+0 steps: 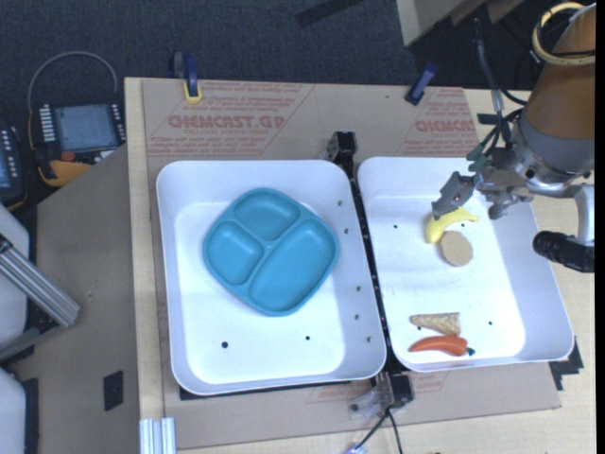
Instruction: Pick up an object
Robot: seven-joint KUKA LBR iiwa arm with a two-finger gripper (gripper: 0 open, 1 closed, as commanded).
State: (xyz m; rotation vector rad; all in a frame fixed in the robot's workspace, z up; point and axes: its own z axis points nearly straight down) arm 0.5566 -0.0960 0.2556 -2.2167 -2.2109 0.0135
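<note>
In the right bin (529, 282), a small yellow banana (448, 223) lies at the upper middle, with a round tan biscuit (458, 249) touching its lower right. Near the bin's front edge lie a tan wedge (437, 322) and, just below it, a red-orange pepper (439, 345). My gripper (475, 200) hangs just above and to the right of the banana. Its two fingers are spread apart and nothing shows between them; the left finger (453, 195) sits right over the banana's upper end.
The left bin (189, 197) holds a blue divided plate (271, 249) in its middle. A black clamp (342, 146) sits at the top of the seam between the bins. The arm's grey body and orange band (567, 93) stand over the right bin's far corner.
</note>
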